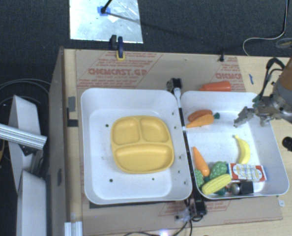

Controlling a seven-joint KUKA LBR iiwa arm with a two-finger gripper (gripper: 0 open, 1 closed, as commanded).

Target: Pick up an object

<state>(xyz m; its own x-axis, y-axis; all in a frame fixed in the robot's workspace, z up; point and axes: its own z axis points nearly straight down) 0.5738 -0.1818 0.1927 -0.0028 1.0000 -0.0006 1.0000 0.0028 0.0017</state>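
**Arm hovering over the right bin**

A cardboard-topped bench is carrying two white bins side by side. The right bin [278, 156] is holding the goods: a banana [243, 149] lying right of centre, two carrots [200, 118] in the upper left corner, another carrot [200, 161], broccoli [218, 169], corn [216, 184] and a small carton [247, 171] crowding the lower edge. The gripper [253, 116] is hanging at the upper right of that bin, above the banana, fingers spread apart and gripping nothing. The left bin [94, 132] is bearing a yellow divided plate [141, 144].
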